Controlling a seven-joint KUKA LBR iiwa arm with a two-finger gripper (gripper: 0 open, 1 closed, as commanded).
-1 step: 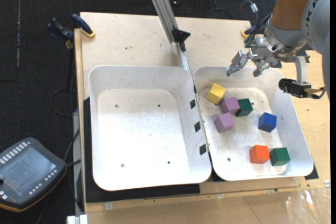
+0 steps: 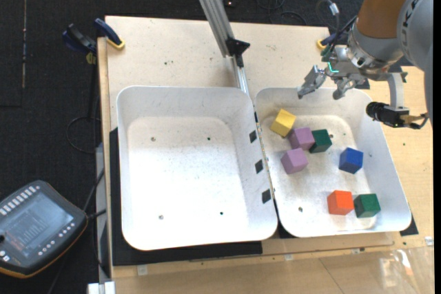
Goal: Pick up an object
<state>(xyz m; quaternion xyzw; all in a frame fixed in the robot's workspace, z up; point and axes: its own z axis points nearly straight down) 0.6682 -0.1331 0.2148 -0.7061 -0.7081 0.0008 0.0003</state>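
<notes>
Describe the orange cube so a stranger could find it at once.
Look in the right bin, the one that holds all the cubes. Go to its near edge, where two cubes sit side by side: the orange cube is the left one, touching the green cube. It is the only orange block among yellow, purple, blue and green ones.

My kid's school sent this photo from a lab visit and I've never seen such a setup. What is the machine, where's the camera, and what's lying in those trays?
This is a robot arm, grey with an orange band, reaching in from the right. One fixed camera looks down at a slant on a bench with two shallow white bins. The gripper hangs over the right bin's far edge, fingers spread, holding nothing. That bin holds small blocks: a yellow one, two purple ones, two green, a blue and an orange. The left bin sits beside it. The robot's job is picking up an object.
</notes>
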